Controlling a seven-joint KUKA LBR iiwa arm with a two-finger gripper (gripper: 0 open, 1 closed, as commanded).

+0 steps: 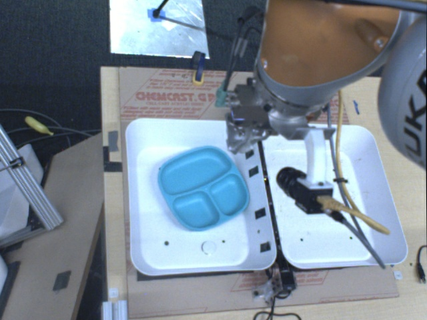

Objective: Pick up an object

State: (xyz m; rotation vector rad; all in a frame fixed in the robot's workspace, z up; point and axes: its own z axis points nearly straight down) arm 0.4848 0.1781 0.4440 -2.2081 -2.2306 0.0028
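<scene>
Hand [238, 141], grip state unclear, hangs over the blue divided tray's [202, 187] far corner in the left bin [143, 179].

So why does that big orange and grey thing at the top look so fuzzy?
In the camera view the arm sits close to the lens, so it blurs, while the blue divided plate in the left bin stays sharp; the shiny sheet behind shows glare.
</scene>
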